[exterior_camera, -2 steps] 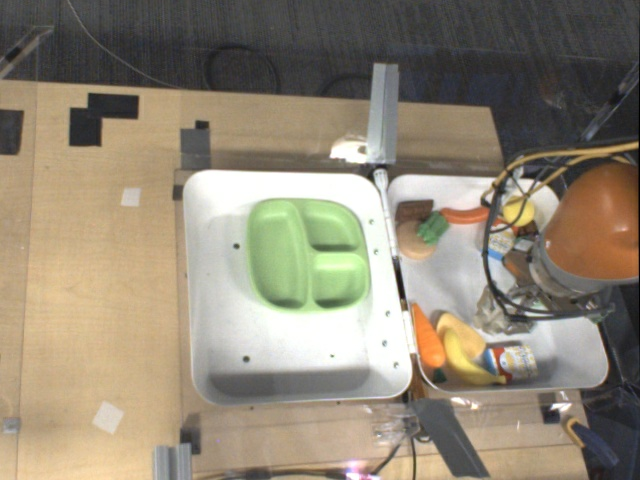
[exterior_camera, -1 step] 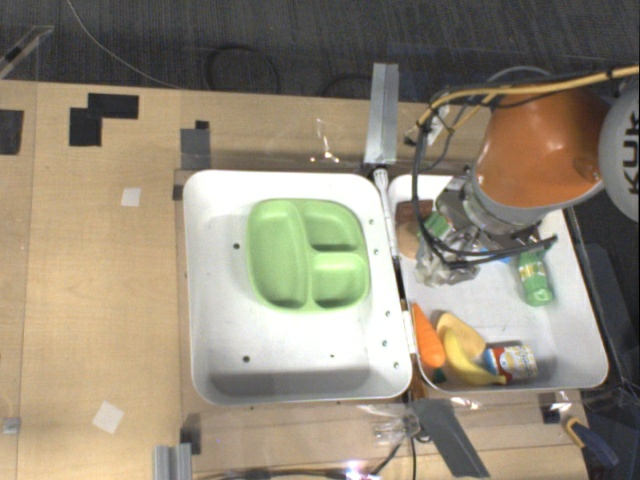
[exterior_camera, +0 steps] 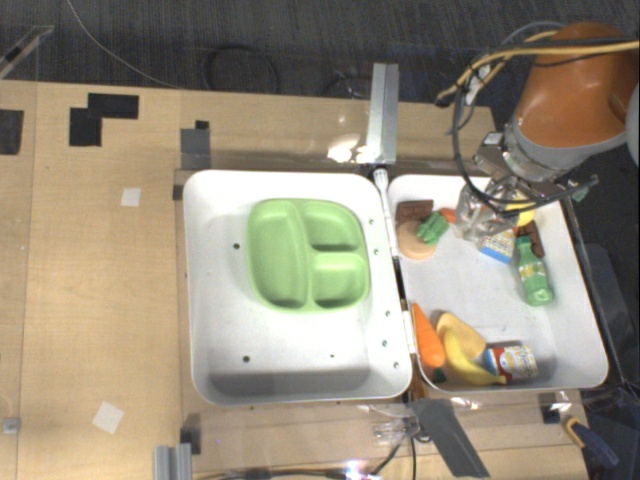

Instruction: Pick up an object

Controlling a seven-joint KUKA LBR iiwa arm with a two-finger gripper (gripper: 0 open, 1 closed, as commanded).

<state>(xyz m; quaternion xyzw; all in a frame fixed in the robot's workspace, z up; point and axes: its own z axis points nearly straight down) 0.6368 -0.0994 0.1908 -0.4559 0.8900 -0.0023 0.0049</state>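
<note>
Objects crowd the right bin (exterior_camera: 590, 353) on the worktop (exterior_camera: 90, 298): a green bottle (exterior_camera: 533, 278) near its right wall, a carrot (exterior_camera: 428, 338), banana (exterior_camera: 462, 353) and small can (exterior_camera: 512, 361) at the front, a green piece on a tan disc (exterior_camera: 418, 238) at left. The jaws (exterior_camera: 483, 220) hang low over the bin's rear; whether they are open or grip anything cannot be told. A green divided tray (exterior_camera: 305, 255) sits in the left bin (exterior_camera: 215, 348).

Two white bins (exterior_camera: 200, 268); one green divided tray (exterior_camera: 305, 253); one carrot (exterior_camera: 428, 340); one banana (exterior_camera: 462, 353); one can (exterior_camera: 515, 361); one green bottle (exterior_camera: 533, 273).
</note>
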